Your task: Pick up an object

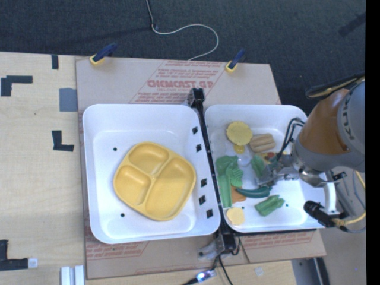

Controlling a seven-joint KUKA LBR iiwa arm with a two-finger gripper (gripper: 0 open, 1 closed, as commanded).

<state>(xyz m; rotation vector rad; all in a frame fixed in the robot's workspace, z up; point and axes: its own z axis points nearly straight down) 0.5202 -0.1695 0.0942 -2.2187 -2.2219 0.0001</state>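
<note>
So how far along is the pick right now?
Nothing looks lifted yet. The gripper is down in the right white bin among small toy foods, beside a dark green curved piece; its grasp is unclear. The yellow divided plate sits alone in the left white bin. Grasping and lifting remain.

Glossy plastic yellow tray – smooth white bins – on matt cardboard.

The two bins are white. The divided plate is yellow. Beside the end effector lie green toy vegetables, a yellow round piece and a tan bread piece. The cardboard is brown with red letters.
</note>
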